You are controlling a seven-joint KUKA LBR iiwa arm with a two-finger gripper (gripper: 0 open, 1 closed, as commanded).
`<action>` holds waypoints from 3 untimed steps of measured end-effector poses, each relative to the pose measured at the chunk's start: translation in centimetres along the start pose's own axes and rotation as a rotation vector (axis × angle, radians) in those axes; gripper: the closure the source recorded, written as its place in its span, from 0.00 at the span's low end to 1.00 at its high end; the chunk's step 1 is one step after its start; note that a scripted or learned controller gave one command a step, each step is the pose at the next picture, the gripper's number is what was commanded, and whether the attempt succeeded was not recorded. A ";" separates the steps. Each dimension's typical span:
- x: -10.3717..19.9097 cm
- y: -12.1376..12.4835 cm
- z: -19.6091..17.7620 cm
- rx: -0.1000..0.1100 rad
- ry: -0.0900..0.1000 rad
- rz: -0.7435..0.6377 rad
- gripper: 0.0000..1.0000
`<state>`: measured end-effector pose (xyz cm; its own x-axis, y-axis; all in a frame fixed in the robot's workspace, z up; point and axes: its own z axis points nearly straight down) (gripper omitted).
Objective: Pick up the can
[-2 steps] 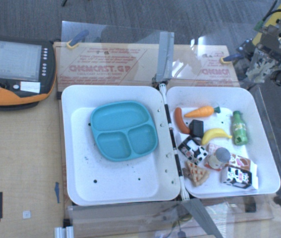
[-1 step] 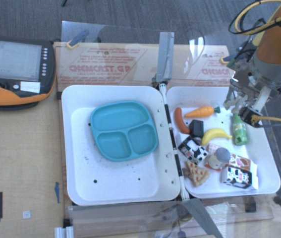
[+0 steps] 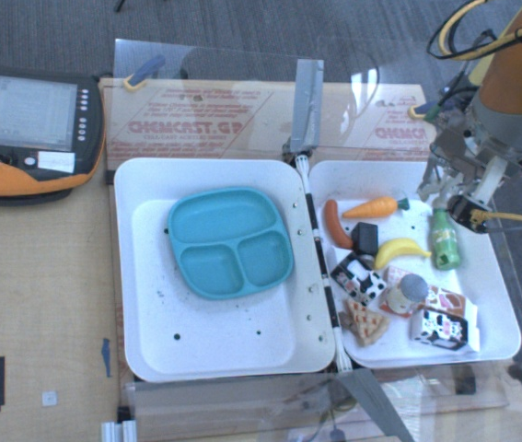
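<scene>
The arm's two-finger gripper [image 3: 454, 191] hovered open and empty above the right bin [image 3: 504, 307]; the small grey metal can [image 3: 408, 292], rigid and slick, looked best gripped across its sides.

Bench [image 3: 40, 274], two white bins [image 3: 141, 274], teach pendant [image 3: 30, 132]

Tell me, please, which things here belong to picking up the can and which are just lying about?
Belongs to the job:
small grey-topped can
two-finger gripper

Just lying about:
teal divided plate
orange carrot
yellow banana
green bottle
red sausage
pizza slice
</scene>
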<state>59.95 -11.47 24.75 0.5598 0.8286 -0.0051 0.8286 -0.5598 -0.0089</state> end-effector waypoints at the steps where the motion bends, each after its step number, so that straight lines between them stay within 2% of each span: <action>1: -5.0 1.6 -4.5 -0.006 0.003 -0.005 1.00; 2: -3.8 -3.3 -0.7 -0.001 0.002 0.041 1.00; 3: -3.8 -3.3 -1.6 0.002 0.000 0.042 1.00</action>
<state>55.09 -12.77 26.37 0.5941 0.8044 -0.0053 0.8043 -0.5941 -0.0104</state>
